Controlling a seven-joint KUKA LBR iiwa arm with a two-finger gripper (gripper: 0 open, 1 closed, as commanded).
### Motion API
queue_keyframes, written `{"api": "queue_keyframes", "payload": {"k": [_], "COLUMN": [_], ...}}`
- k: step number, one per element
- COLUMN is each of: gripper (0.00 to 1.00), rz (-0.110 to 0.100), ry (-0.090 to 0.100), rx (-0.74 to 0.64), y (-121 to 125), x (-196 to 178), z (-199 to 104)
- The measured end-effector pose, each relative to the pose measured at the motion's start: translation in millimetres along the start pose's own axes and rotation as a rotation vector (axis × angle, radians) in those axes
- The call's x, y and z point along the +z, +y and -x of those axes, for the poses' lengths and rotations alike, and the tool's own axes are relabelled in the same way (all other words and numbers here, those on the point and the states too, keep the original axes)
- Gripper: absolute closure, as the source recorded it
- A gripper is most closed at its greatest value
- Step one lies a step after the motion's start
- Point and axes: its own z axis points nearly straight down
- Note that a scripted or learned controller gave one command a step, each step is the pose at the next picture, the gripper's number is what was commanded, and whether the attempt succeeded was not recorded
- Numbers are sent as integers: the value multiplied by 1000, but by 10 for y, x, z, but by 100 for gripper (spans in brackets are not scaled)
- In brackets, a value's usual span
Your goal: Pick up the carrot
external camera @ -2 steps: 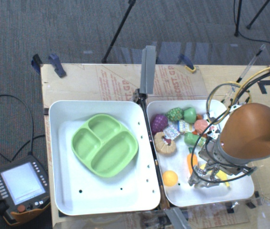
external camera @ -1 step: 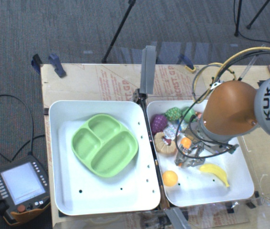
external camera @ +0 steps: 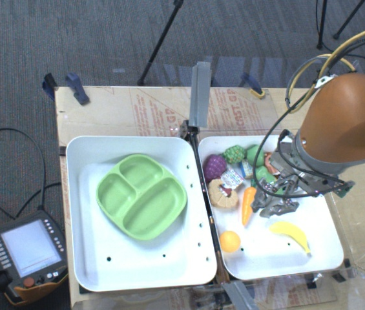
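Observation:
The carrot (external camera: 248, 205) is orange and lies on end in the right bin (external camera: 324, 250), near its middle, with its thick end toward the far side. My gripper (external camera: 274, 202) hangs low over the right bin just to the right of the carrot, very close to it or touching it. The arm's orange band and grey wrist (external camera: 334, 124) cover the bin's right part. I cannot make out whether the carrot sits inside the gripper.
Around the carrot lie a bagel (external camera: 223, 194), a purple fruit (external camera: 214, 167), a green broccoli (external camera: 234, 154), a small packet (external camera: 232, 176), an orange (external camera: 230, 241) and a banana (external camera: 291, 234). The left bin (external camera: 79, 237) holds a green divided plate (external camera: 142, 196).

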Motion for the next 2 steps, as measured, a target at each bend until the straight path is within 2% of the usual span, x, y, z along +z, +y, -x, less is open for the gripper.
{"api": "queue_keyframes", "payload": {"k": [1,2], "gripper": [100,100], "rz": [6,14], "ry": [2,3], "rx": [126,-582], "y": [885,425], "x": [-905,-730], "z": [783,449]}}
